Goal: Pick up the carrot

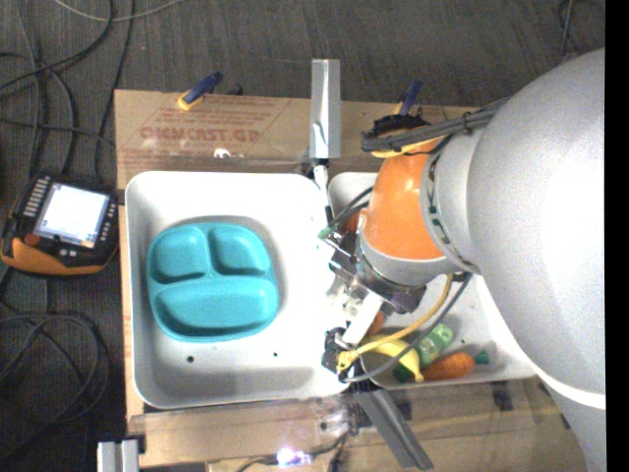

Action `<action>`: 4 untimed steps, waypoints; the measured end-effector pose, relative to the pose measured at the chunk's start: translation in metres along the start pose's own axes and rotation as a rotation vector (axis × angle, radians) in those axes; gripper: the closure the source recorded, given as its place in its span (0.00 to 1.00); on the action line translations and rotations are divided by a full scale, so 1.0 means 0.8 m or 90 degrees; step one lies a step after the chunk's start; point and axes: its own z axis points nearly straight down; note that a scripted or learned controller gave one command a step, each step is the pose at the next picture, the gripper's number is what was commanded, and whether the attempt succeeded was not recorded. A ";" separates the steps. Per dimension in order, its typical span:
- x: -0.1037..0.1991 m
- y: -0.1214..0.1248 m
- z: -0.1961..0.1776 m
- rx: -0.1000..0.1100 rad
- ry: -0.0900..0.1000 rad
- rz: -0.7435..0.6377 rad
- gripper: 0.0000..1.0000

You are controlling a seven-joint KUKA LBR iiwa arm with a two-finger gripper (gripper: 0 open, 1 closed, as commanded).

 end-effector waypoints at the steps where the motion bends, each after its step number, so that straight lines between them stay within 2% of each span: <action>1: 0.046 -0.036 -0.027 -0.002 -0.001 0.078 1.00; 2: 0.112 -0.075 -0.109 -0.005 0.001 0.376 1.00; 3: 0.092 -0.043 -0.178 -0.005 0.001 0.337 1.00; 4: 0.014 -0.010 -0.049 -0.004 -0.001 0.255 1.00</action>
